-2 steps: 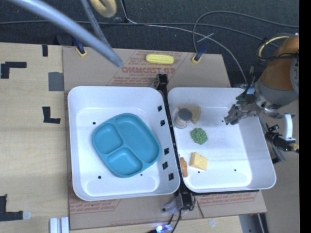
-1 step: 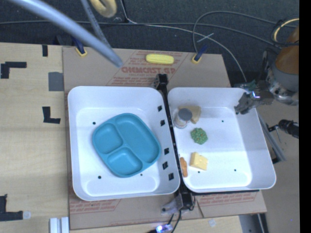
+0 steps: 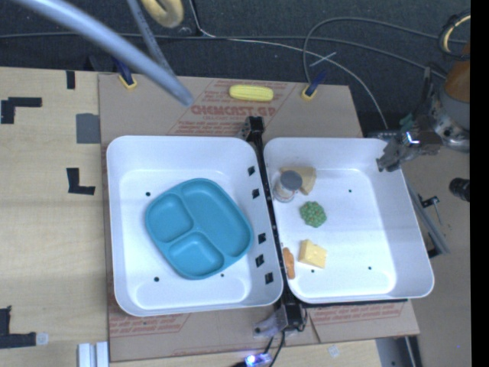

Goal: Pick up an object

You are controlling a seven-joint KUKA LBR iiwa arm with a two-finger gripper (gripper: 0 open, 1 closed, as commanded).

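My gripper (image 3: 393,157) sits at the far right corner of the right bin (image 3: 397,228), just over its rim, with my wrist off to the right past the bin's edge. From this height I cannot tell how it is set, and nothing shows caught in it.

The right half of the right bin is bare white floor, so the open room lies along the right wall and the near right corner. Everything in this bin crowds the left side by the divider (image 3: 263,205) where the two bins meet. Up near the far left sit a small grey-topped jar (image 3: 288,183) and a pale yellow wedge (image 3: 306,178), touching or nearly so. Just nearer is a green lump (image 3: 312,213), standing apart from its neighbours. Nearer again is a yellow block (image 3: 312,254), and beside it, tight against the left wall, an orange piece (image 3: 288,261).

The left bin (image 3: 126,205) holds a blue tray (image 3: 198,226) with three compartments, lying slantwise in the middle. There is free floor all around it.

Beyond the bins, on the cardboard (image 3: 206,105), lies a yellow object (image 3: 250,93), well apart from both rims.
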